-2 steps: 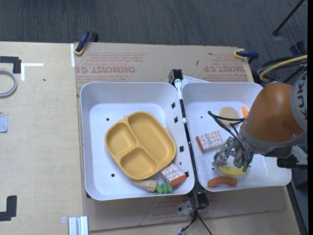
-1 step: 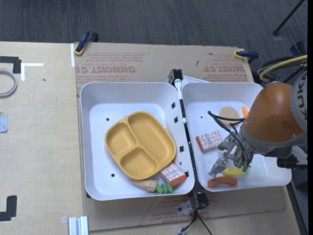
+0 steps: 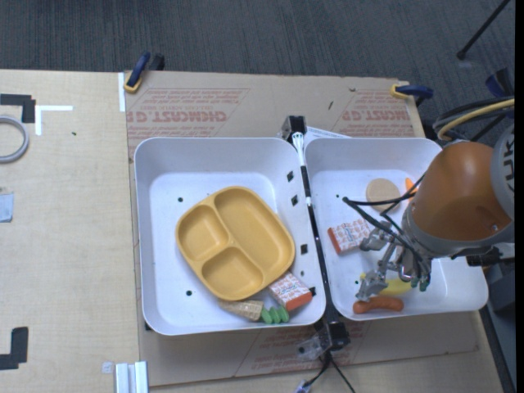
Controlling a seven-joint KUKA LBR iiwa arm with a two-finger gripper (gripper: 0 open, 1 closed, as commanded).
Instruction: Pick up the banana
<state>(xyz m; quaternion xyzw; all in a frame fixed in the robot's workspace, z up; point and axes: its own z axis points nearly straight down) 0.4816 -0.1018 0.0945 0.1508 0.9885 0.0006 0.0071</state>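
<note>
The banana point(image 3: 399, 286) shows as a small yellow patch near the front of the right bin point(image 3: 458, 295), mostly hidden under the gripper. My gripper point(image 3: 379, 277) hangs low over that spot, just left of the yellow patch, with the arm's orange band point(image 3: 458, 193) above it. I cannot tell whether it touches the banana.
An orange carrot point(image 3: 378, 304) lies right in front of the banana. A red and white packet point(image 3: 350, 236) and a tan round piece point(image 3: 381, 191) sit further back. The left bin point(image 3: 155, 236) holds a yellow divided plate point(image 3: 236, 242), a small box point(image 3: 290, 292), a green item point(image 3: 277, 314) and a tan piece point(image 3: 242, 308).
</note>
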